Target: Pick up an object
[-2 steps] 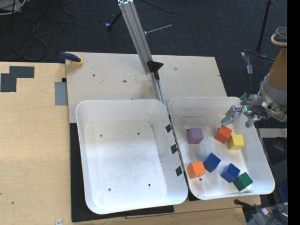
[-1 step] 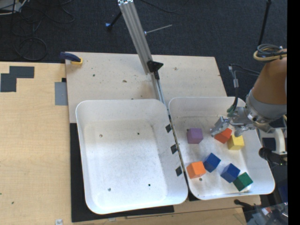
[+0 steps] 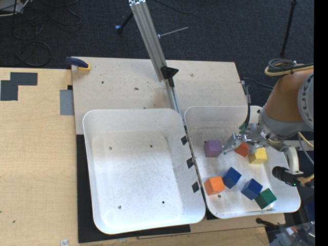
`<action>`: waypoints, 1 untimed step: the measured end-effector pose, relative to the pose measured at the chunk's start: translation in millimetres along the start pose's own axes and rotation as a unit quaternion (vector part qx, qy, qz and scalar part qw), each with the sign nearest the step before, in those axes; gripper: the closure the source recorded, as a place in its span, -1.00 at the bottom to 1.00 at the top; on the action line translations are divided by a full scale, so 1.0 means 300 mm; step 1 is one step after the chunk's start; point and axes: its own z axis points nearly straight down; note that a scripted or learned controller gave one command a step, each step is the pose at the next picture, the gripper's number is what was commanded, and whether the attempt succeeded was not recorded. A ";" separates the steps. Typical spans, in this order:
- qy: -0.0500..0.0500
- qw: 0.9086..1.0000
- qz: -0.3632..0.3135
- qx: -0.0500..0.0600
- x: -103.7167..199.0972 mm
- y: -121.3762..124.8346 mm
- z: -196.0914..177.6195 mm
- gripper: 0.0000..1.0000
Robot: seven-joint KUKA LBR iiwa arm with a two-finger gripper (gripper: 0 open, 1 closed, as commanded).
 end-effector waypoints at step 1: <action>-0.003 1.000 0.001 -0.012 -0.007 0.018 0.054 -1.00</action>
